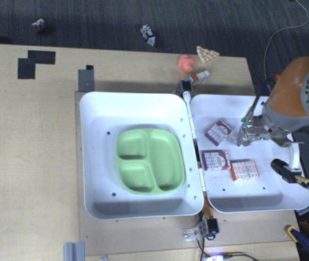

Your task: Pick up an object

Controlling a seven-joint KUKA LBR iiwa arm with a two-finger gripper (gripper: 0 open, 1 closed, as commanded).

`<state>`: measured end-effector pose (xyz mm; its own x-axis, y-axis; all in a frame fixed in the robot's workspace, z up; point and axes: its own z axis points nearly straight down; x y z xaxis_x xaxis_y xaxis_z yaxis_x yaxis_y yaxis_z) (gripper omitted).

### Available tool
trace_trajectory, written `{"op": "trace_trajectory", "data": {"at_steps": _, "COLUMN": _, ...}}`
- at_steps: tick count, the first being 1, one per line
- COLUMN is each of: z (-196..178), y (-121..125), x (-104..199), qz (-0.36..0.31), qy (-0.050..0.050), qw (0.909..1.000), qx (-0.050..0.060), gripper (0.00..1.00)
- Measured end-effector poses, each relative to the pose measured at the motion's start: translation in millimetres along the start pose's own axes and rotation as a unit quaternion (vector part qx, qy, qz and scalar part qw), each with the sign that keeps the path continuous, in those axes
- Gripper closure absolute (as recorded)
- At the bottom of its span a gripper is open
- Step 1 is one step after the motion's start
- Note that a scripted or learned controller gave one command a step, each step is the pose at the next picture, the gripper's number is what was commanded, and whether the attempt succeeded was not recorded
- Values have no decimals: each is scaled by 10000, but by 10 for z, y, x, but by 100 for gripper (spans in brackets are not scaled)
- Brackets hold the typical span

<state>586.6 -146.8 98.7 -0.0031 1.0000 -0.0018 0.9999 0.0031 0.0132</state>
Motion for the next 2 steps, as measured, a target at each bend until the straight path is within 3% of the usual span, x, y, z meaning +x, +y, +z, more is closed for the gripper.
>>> {"op": "trace_trajectory", "data": {"at_steps": 1, "z": 1, "y": -1, "x": 1, "qz": -1, "qy": 1, "qw": 10000, "qx": 2, "gripper": 0}}
{"op": "trace_trajectory", "data": {"at_steps": 2, "z": 107, "y": -653, "x": 167, "qz": 12, "qy": -7, "qw": 10000, "qx": 20, "gripper": 0}}
